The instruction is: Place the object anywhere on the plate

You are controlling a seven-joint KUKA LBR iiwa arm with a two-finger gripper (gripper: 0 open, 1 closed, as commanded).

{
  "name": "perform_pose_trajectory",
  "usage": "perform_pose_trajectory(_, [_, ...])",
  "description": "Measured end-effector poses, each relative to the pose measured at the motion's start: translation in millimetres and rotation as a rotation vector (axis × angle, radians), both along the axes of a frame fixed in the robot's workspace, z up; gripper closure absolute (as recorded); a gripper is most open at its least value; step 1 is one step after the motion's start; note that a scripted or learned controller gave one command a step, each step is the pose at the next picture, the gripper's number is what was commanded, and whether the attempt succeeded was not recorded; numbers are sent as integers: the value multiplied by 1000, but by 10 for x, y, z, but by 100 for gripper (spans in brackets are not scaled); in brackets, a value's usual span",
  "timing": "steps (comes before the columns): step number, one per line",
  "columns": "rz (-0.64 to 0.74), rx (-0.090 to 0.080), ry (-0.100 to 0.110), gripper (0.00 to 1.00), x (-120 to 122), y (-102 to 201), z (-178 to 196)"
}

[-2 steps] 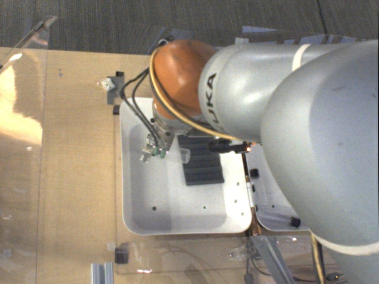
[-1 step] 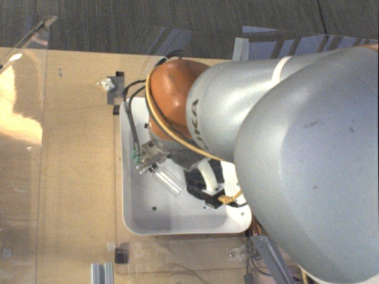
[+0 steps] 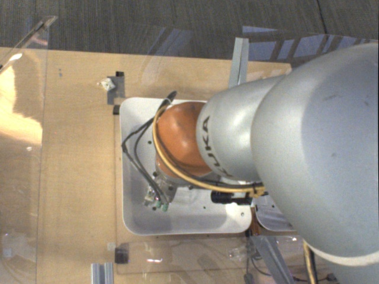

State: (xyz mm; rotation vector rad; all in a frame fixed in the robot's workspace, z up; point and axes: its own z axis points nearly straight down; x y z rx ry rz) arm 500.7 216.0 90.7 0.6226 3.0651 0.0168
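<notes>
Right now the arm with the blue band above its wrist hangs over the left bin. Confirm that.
Not quite: the band is orange, not blue. The camera view shows it above the wrist, and the arm does hang over the left bin.

A wooden bench top [image 3: 65, 176] is seen from above, and a shallow white bin [image 3: 133, 218] is set on it. Everything else is placed relative to this bin. A small black bracket [image 3: 118, 87] is fixed to the bench just beyond the bin's far left corner, and a small black block [image 3: 121, 254] is found just off its near left corner. A metal fitting [image 3: 102, 273] is seen near that block, further from the bin. A clear panel [image 3: 23, 147] is stood well to the bin's left, with glare on it. Dark ribbed flooring [image 3: 154, 7] is visible beyond the bench, behind the bin.
</notes>
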Motion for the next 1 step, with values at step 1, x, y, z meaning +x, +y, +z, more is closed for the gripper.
perform_pose_trajectory(1, [365,-7,6,100,235,199,893])
